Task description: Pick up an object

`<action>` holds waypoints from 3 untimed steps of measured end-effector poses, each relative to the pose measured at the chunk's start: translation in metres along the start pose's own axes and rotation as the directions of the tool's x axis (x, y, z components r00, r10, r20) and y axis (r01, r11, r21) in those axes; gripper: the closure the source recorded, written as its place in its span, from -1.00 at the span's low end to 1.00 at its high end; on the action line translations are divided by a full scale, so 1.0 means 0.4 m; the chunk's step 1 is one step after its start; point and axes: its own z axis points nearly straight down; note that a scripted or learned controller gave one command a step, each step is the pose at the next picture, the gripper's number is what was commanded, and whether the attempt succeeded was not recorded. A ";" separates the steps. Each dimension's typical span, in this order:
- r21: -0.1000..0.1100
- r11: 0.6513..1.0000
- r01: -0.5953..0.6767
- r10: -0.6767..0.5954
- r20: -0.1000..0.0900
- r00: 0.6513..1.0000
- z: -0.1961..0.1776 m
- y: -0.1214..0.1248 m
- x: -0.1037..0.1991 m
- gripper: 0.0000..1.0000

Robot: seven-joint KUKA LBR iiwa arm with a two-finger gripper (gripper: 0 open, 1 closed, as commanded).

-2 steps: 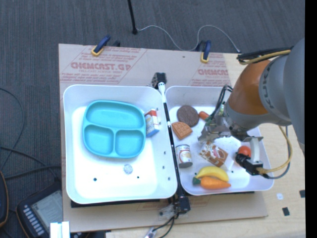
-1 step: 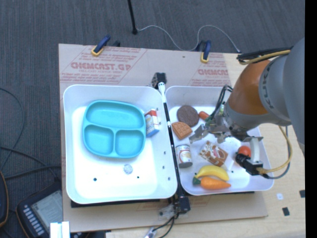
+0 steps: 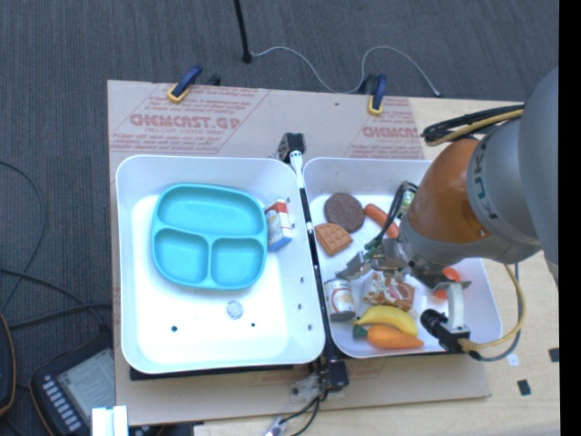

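My gripper point(image 3: 367, 263) hangs low over the middle of the right bin point(image 3: 481, 321), under the grey wrist with its orange band. Just below it lies a flat speckled food piece point(image 3: 392, 292). To its left are a waffle point(image 3: 332, 238) and a brown round cookie point(image 3: 345, 209). A small can point(image 3: 339, 297) sits at the bin's left wall. A banana point(image 3: 386, 316) and an orange carrot point(image 3: 395, 338) lie along the front wall. An orange sausage-like piece point(image 3: 376, 214) lies behind the gripper. I see nothing held between the gripper's tips.
The left bin point(image 3: 136, 334) holds a blue divided plate point(image 3: 211, 236), a small carton point(image 3: 280, 223) by its right wall and a small pale disc point(image 3: 234, 310). A red piece point(image 3: 447, 276) peeks out beneath the arm, which covers the right bin's far right side.
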 end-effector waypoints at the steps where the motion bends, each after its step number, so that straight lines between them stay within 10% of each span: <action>1: 0.001 1.000 0.000 0.000 -0.002 1.000 -0.026 0.002 0.001 1.00; 2: 0.001 1.000 0.001 -0.001 -0.002 1.000 -0.026 0.001 0.001 -1.00; 3: 0.002 1.000 0.001 -0.001 -0.002 1.000 -0.049 0.002 0.001 1.00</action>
